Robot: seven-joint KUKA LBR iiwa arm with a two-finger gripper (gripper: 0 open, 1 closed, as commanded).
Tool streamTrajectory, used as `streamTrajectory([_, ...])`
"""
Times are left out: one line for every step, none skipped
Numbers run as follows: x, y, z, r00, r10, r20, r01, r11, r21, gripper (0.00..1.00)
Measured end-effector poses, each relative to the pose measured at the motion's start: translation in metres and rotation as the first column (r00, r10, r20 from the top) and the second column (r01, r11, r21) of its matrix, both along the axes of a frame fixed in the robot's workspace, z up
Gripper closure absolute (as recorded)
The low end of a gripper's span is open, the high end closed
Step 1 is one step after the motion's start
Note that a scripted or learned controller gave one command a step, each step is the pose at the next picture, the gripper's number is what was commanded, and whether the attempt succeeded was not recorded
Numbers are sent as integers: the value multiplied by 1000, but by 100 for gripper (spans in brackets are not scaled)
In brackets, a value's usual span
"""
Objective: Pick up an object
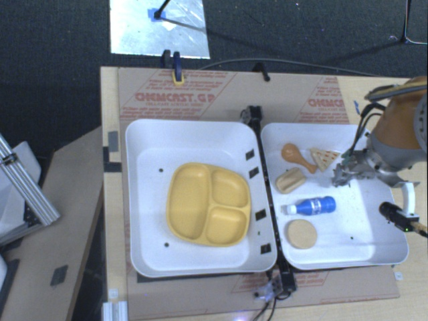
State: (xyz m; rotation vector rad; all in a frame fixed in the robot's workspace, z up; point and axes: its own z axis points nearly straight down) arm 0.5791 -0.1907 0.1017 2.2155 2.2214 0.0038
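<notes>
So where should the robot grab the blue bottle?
Probably around the middle of the blue bottle. It lies on its side in the right bin, white cap pointing toward the yellow tray. Coming straight down from above, fingers closing across its round body, looks best. The round cookie and bread roll sit close, so room is tight.

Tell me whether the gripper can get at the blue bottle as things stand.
Probably yes. The gripper hangs over the right bin, just up and right of the blue bottle, which lies on its side with bare bin floor between them.
</notes>
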Motion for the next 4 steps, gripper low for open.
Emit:
streamTrajectory([7, -6, 47, 1000, 1, 2, -1, 1000, -1, 100])
streamTrajectory([19, -6, 104, 1000, 3, 4, -2, 1000, -1, 100])
streamTrajectory([20, -7, 159, 1000, 3, 3, -3, 1000, -1, 100])
streamTrajectory([13, 52, 146, 1000, 6, -5, -6, 1000, 3, 100])
